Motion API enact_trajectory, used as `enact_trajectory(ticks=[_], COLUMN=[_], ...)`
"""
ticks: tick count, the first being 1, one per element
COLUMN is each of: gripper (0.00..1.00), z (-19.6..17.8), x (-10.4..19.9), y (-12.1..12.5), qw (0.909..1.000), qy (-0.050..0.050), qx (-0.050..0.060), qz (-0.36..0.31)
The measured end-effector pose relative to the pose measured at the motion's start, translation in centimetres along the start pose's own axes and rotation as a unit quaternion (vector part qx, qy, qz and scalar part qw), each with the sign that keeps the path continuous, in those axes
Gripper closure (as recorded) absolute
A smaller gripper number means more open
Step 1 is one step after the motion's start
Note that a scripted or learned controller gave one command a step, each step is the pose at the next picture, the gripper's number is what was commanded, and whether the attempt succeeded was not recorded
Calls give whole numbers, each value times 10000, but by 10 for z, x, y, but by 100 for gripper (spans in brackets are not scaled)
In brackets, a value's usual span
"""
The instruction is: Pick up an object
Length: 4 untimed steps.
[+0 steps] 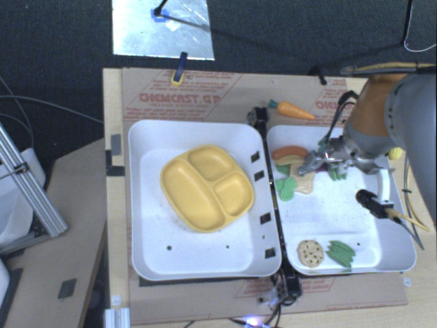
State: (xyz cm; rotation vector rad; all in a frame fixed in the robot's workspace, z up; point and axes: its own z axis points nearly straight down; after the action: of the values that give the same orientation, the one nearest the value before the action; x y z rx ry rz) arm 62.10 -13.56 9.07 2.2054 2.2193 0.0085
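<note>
Hovering low in the right bin by its far edge, the gripper (finger state untellable) is seen — nothing lifted; pickup remains.

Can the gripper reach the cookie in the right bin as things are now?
Probably yes. The cookie lies flat near the front of the right bin, with bare floor between it and the gripper. Only the green pea pods lie close beside it.

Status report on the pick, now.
Pincer low in the right bin, over the toy food cluster. Nothing seen held. Cookie and green pods lie apart, near the front wall.
</note>
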Motion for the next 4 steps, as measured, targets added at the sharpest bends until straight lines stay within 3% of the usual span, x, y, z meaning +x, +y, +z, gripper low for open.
enact_trajectory(ticks=[1, 2, 3, 4], gripper=[0, 0, 0, 0], z=[-137, -299, -422, -450], x=[10, 35, 102, 204], y=[-28, -49, -87, -129], qw=[10000, 10000, 10000, 10000], qy=[12, 16, 38, 46], qx=[-18, -39, -30, 31], qz=[4, -7, -29, -46])
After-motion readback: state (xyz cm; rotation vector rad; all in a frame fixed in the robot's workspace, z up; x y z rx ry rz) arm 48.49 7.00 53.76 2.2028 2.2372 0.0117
